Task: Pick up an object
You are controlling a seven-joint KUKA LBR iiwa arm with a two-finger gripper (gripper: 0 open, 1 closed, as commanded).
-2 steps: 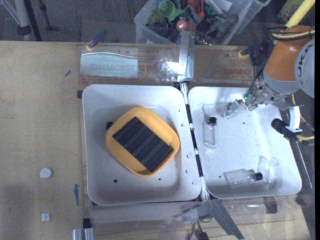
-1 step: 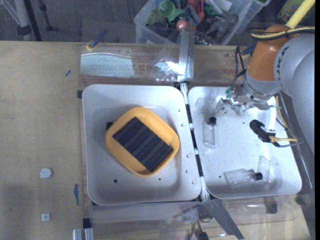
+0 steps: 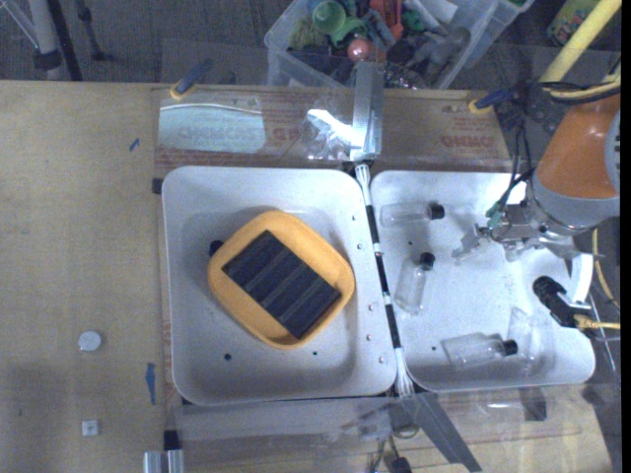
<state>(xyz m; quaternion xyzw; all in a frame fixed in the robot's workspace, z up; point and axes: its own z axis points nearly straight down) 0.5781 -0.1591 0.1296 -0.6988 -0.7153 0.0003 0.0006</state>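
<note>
Three clear black-capped vials scattered across right bin, yellow tray filling left bin; gripper spread unreadable.

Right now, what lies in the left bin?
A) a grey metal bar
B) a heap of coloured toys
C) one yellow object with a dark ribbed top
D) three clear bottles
C: the yellow object with its dark ribbed top lies in the left bin; the clear bottles are in the right bin.
</note>
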